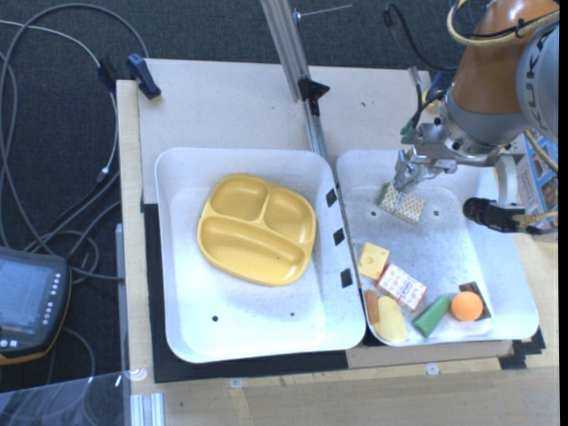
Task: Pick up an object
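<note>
My gripper (406,179) hangs over the back of the right bin (497,264), pointing down. Its tip is right at the upper edge of a beige checkered block (403,206) that lies on the bin floor, with a bit of green showing at the block's left corner. Whether the tip touches the block is unclear. Near the bin's front lie a yellow cheese wedge (373,261), a red-and-white checkered box (401,286), a yellow piece (391,323), a green piece (432,316) and an orange ball (467,305).
The left bin (177,264) holds a yellow divided plate (257,229). A metal post (288,34) rises behind the bins, and a ridge with black clips (338,235) separates them. Cables and a pendant (27,304) lie off the bench at left.
</note>
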Controlling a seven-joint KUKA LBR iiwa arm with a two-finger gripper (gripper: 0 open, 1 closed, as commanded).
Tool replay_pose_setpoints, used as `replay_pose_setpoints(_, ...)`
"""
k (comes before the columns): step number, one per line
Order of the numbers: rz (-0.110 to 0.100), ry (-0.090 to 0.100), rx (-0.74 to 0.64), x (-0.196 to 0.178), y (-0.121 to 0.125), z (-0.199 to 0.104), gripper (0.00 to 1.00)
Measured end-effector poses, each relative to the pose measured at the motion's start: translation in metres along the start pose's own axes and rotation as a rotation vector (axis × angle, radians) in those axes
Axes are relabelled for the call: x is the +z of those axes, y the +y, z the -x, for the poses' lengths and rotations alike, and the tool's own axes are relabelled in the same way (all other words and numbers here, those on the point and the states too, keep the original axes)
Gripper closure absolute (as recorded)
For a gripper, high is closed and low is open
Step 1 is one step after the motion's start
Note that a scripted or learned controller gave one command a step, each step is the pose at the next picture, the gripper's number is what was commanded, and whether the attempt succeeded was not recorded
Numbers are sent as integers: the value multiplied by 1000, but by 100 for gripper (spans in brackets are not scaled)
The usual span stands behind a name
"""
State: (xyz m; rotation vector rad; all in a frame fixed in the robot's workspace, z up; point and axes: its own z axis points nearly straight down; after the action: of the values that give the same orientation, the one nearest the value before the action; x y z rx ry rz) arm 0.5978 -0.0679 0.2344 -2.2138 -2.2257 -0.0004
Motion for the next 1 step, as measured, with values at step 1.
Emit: replay_pose_setpoints(1,2,1,-2,-3,3,-58,100)
